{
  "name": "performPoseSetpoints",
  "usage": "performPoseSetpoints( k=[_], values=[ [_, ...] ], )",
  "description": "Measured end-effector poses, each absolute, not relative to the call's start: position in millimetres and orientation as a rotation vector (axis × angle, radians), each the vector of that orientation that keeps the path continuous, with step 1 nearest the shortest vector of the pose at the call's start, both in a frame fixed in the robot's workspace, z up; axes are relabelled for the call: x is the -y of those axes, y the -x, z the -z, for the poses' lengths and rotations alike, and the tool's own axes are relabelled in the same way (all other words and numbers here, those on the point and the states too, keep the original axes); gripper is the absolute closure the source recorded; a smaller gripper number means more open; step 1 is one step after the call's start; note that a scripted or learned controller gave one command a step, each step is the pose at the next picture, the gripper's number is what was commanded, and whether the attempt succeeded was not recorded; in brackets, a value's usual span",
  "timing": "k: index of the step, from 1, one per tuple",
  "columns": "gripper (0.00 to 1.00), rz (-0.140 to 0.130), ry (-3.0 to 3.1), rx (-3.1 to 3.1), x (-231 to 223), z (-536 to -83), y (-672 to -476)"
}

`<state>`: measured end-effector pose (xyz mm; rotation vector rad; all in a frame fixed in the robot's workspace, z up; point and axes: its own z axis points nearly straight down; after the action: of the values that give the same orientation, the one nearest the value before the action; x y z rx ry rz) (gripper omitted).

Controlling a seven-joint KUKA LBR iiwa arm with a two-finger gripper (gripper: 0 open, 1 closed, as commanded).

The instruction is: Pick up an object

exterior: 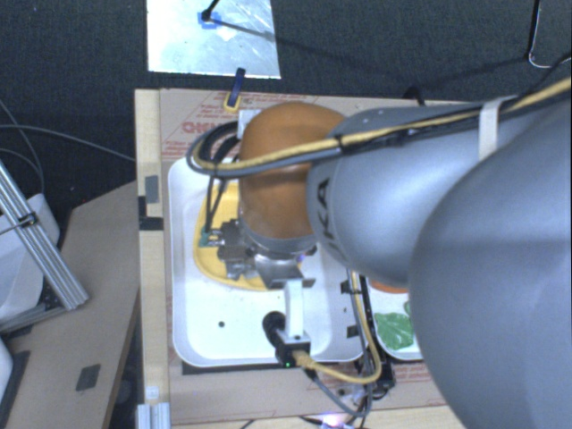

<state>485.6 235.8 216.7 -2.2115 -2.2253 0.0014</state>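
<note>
A single fixed camera looks down at a slant from above the desk (152, 266), facing the two white bins. It sits close: the grey arm (465, 239), reaching in from the right, looms large and covers much of the frame. The left bin (192, 329) lies near centre, the right bin (402, 351) at lower right, dark floor beyond.
</note>
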Motion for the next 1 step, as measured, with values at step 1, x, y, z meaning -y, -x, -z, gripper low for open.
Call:
performPoseSetpoints(
  k=[1],
  values=[
    [1.0,-0.004,2.223,2.219,-204.0,-192.7,-503.1]
  ],
)
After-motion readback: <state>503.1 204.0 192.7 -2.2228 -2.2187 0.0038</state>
